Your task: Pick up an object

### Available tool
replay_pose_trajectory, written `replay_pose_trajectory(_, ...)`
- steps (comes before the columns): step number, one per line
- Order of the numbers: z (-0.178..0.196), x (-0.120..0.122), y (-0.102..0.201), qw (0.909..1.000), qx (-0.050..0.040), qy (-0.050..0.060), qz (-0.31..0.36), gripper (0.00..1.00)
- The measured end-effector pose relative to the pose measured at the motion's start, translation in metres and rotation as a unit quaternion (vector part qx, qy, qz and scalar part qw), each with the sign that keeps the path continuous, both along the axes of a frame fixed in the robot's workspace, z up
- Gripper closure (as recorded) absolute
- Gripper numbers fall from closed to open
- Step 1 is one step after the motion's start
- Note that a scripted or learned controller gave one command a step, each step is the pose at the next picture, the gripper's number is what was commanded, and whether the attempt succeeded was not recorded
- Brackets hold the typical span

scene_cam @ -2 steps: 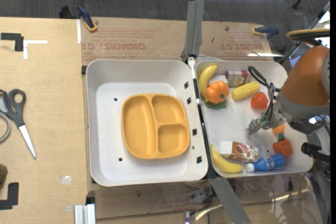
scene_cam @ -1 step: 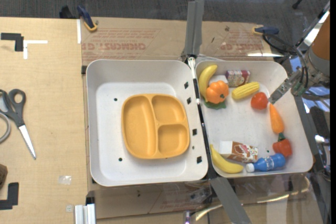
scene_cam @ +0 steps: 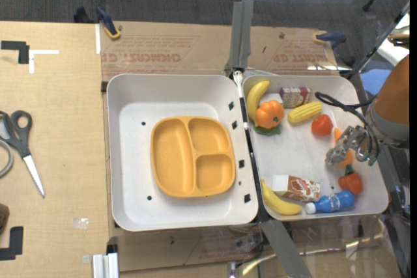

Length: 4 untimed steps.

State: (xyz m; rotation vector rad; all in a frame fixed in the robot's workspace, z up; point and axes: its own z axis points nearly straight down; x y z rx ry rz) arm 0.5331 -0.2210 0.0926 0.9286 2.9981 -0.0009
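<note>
The arm's orange band [scene_cam: 397,101] rises closest to the lens, a blurred mass over the right bin's [scene_cam: 293,153] right wall. Below it the gripper [scene_cam: 348,150] hangs low over the bin floor. It sits right over a small orange piece [scene_cam: 346,157], possibly a carrot, and appears to touch it. I cannot tell whether the gripper is clenched on that piece or released above it, since the metal parts hide the contact.

That piece looks like the likeliest target. Everything else lies around the gripper:
- A red tomato [scene_cam: 321,125] is just up and to its left.
- A red fruit with a green top [scene_cam: 350,182] is just below it.
- A blue bottle [scene_cam: 333,202], a printed carton [scene_cam: 303,187] and a banana [scene_cam: 280,202] lie lower left of it, along the bin's near wall.
- A corn cob [scene_cam: 305,112], an orange pepper [scene_cam: 269,114], a small box [scene_cam: 294,96] and a second banana [scene_cam: 256,93] lie well to its upper left.
- The yellow divided plate [scene_cam: 193,156] sits far to its left, in the left bin [scene_cam: 124,140].

The main risk, as I judge it, is a poor hold. The orange piece is small and mostly covered, so an off-centre squeeze could pinch only its edge and let it slip free on the lift. The red fruit below is close enough to be nudged or caught too. A black cable [scene_cam: 339,103] loops over the bin above the gripper and might snag as the arm rises.
</note>
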Motion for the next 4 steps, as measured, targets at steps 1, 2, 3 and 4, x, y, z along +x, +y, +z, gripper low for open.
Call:
replay_pose_trajectory(1,0.0,0.065,0.051,0.9996,0.0005,-0.001,-0.03,1.0)
replay_pose_trajectory(2,-0.001,0.045,0.112,0.9986,0.0009,0.001,-0.053,1.0)
replay_pose_trajectory(3,0.11,0.067,0.027,0.9921,-0.0007,-0.001,0.126,1.0)
replay_pose_trajectory(4,0.007,0.004,-0.001,0.9633,-0.0002,0.0,0.268,1.0)
